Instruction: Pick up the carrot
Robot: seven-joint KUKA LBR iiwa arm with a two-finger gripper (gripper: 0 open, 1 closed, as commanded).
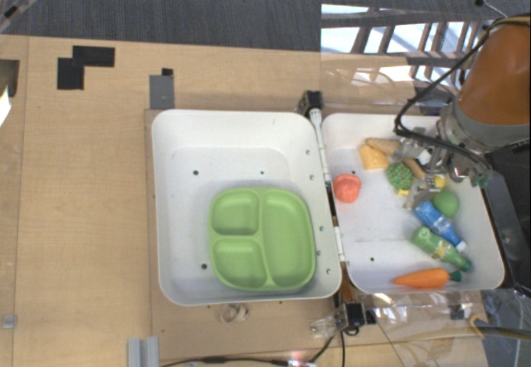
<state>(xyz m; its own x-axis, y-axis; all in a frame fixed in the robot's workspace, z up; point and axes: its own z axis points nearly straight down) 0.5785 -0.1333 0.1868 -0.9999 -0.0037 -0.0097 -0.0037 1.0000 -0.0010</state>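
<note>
- The carrot lies flat at the near edge of the right bin, its green top pointing right, close against the front wall.
- Just above it lie a green bottle and a blue bottle; the green bottle's cap end almost touches the carrot's leafy end.
- The gripper hangs over the far half of the same bin, above a cluster of small items: a green ball, a leafy green piece and a yellow wedge. Whether its pincer is spread or pressed together cannot be told.
- Risk: a descent at the present spot would likely strike the cluster, not the carrot.
- Risk: the front wall leaves little finger room on the carrot's near side; a finger may land on the rim.
- Open room: bare bin floor lies left of the carrot, below the pink cup.
- The left bin holds a green divided plate, well apart.
</note>
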